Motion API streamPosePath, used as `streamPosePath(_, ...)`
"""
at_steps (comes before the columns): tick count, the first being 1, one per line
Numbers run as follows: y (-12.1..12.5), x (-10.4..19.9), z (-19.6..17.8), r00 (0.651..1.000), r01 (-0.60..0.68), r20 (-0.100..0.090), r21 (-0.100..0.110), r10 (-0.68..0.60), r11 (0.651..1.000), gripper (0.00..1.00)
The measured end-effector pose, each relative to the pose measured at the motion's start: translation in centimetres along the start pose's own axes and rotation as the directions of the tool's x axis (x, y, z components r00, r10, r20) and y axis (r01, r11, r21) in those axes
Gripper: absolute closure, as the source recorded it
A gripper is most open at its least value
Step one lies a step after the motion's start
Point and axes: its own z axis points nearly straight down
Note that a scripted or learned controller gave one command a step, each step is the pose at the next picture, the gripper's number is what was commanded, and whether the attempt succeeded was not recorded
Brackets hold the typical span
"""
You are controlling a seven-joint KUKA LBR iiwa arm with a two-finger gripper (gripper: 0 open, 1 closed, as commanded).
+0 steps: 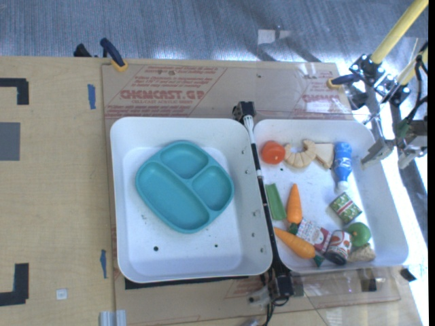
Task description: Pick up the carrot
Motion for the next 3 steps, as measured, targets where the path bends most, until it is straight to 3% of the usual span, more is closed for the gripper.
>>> streamPosePath(1, -5.8, 7.1, 1.2, 0.997, -0.074, -0.004, 0.003, 0.074, 0.997, 0.0)
streamPosePath(2, -1.5, 15.2, 8.5, 0.997, 0.077, -0.005, 0.008, -0.077, 0.997, 0.0)
streamPosePath(3, -1.4, 14.8, 8.3, 0.998, 0.071, -0.002, 0.003, -0.071, 0.998, 0.0)
